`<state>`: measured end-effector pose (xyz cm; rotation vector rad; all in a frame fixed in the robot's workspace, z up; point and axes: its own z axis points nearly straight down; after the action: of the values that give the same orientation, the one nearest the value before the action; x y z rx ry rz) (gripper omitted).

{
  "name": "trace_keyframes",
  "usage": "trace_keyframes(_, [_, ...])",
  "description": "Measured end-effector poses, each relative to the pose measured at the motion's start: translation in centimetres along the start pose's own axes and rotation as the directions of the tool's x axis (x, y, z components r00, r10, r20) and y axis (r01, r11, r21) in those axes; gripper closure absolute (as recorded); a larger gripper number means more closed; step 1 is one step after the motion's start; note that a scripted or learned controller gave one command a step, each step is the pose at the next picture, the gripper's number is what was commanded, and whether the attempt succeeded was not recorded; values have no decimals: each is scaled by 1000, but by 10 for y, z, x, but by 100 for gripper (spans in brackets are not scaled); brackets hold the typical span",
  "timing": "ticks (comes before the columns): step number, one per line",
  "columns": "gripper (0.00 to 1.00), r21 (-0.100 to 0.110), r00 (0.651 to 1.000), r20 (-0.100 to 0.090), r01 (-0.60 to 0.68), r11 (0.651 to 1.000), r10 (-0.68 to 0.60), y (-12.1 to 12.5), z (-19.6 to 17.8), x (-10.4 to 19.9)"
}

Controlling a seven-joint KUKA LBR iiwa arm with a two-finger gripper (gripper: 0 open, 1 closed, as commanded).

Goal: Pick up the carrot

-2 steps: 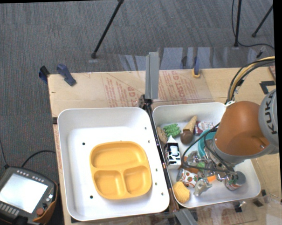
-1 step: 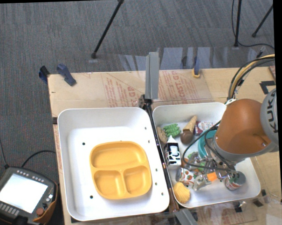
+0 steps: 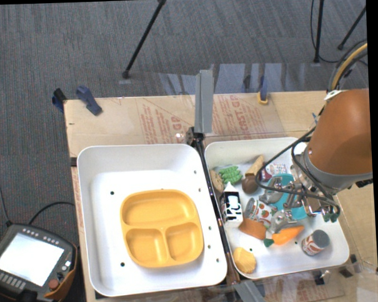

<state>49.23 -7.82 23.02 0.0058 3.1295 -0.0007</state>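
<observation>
Carrot (image 3: pixel 286 237) is sitting in the right bin (image 3: pixel 334 260), down toward 5 o'clock.

Gripper (image 3: pixel 291 216) is hovering right over it at 12, can't tell how it's set; yellow tray (image 3: pixel 161 228) is lying in the left bin (image 3: pixel 96 182).

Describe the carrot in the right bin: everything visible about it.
The small orange toy carrot, smooth and plastic-looking, has a green tip at its left end. It lies flat, nearly level, in the right white bin toward the near side, under the two-finger gripper, beside an orange-brown cup. Whether anything grips it is unclear.
</observation>
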Motion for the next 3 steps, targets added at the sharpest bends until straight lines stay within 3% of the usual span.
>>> trace_keyframes(1, [0, -2, 1000, -12, 1, 1000, -1, 0, 5, 2])
trace_keyframes(2, [0, -2, 999, -13, 39, 999, -39, -83, 142, 10])
trace_keyframes(3, [0, -1, 995, -29, -100, 995, 100, -128, 147, -128])
